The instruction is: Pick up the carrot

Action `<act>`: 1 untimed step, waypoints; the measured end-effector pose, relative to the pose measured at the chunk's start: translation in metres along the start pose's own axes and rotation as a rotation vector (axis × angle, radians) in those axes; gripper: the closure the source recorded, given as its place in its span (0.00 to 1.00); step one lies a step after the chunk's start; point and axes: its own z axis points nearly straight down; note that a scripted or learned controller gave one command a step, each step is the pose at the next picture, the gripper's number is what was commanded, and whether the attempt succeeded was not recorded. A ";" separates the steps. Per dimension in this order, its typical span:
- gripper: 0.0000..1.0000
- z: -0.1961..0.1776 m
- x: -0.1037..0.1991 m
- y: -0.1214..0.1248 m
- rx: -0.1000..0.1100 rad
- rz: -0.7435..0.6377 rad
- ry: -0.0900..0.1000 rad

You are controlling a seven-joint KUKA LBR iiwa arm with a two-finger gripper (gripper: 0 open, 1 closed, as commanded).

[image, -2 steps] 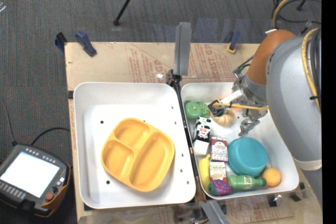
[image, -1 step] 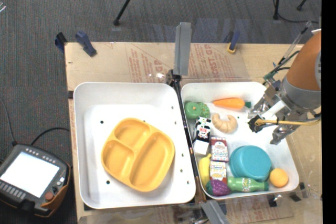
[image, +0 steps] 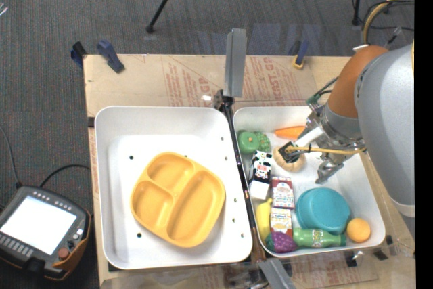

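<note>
The carrot (image: 291, 132), orange and tapered, lies on its side near the back of the right bin (image: 376, 199), just right of a green toy vegetable (image: 254, 142). My gripper (image: 325, 171) hangs over the middle of that bin, a short way to the right of and in front of the carrot. The carrot is not between its fingers, and nothing shows in its grip. The arm's grey body and orange band cover the bin's right rear corner.
The right bin also holds a cow-print carton (image: 261, 165), two small juice boxes (image: 282, 193), a banana (image: 263, 216), a teal bowl (image: 323, 208), an orange (image: 358, 230), a green bottle (image: 315, 237) and purple grapes (image: 280, 241). A yellow divided plate (image: 179, 198) lies in the left bin (image: 111, 145).
</note>
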 end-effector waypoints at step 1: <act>0.00 0.012 -0.007 0.005 -0.003 0.197 0.010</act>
